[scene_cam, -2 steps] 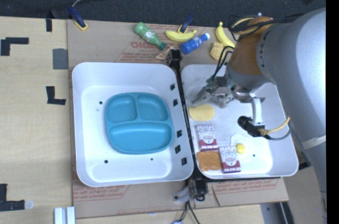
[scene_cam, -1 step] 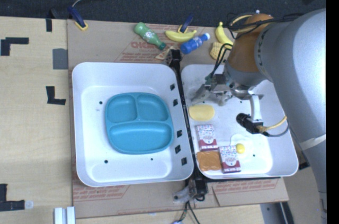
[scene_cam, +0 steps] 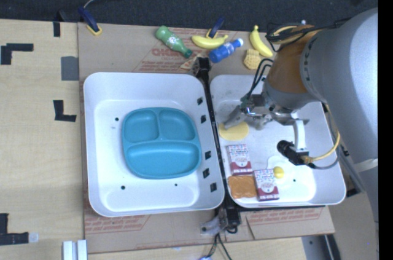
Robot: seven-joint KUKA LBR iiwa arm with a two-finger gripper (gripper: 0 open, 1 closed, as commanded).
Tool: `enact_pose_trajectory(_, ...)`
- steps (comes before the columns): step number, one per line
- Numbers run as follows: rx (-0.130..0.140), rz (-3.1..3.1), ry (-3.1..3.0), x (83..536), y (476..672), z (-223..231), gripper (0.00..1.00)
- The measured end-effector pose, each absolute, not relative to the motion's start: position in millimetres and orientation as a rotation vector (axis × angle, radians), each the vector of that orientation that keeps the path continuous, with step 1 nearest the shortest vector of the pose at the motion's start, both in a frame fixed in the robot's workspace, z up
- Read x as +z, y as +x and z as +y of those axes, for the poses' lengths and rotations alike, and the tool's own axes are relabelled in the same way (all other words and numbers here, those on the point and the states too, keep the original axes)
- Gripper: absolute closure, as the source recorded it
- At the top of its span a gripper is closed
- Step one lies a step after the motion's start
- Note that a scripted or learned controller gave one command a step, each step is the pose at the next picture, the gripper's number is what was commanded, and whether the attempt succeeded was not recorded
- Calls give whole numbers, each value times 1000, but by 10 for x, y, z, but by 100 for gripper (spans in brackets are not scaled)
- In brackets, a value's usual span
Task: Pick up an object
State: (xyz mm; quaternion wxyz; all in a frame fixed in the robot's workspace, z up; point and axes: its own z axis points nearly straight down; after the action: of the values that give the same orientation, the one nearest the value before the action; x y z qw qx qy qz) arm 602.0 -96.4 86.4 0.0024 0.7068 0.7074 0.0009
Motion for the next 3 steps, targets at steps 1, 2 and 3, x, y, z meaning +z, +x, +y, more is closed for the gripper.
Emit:
enact_pose_trajectory(1,8,2213,2212,991,6045,-977,100)
enact_pose_trajectory(2,3,2218,2216,969,6027,-968,0)
enact_pose_trajectory(3,-1,2222,2220,858,6093,-969,0)
